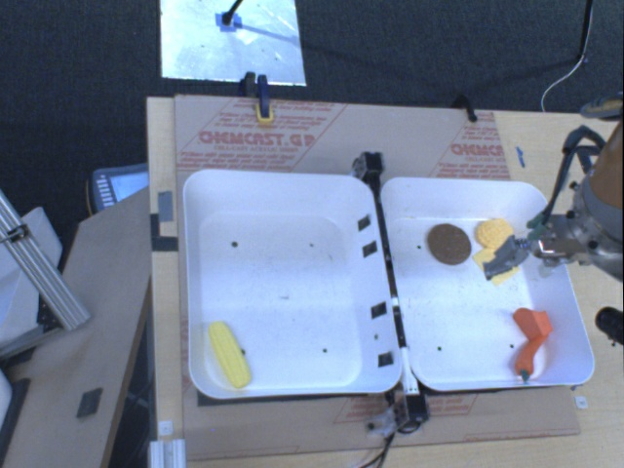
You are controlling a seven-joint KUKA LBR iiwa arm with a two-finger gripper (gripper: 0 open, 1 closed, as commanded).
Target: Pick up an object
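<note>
My gripper (506, 256) reaches in from the right and sits low in the right bin (468, 364). It is over a pale yellow flat piece (501, 276) that pokes out below and to its left. Just above it lies a round yellow cracker (494, 231), and a brown round disc (449, 244) lies to its left. An orange bent object (529, 338) rests near the right bin's front right corner. A yellow corn cob (229, 354) lies in the front left corner of the left bin (283, 198).
The two bins meet at a black-clipped divider (385, 281) on a cardboard sheet (322, 135). A black-and-yellow clamp (261, 98) stands at the back edge. A silvery plate (232, 27) lies beyond it.
</note>
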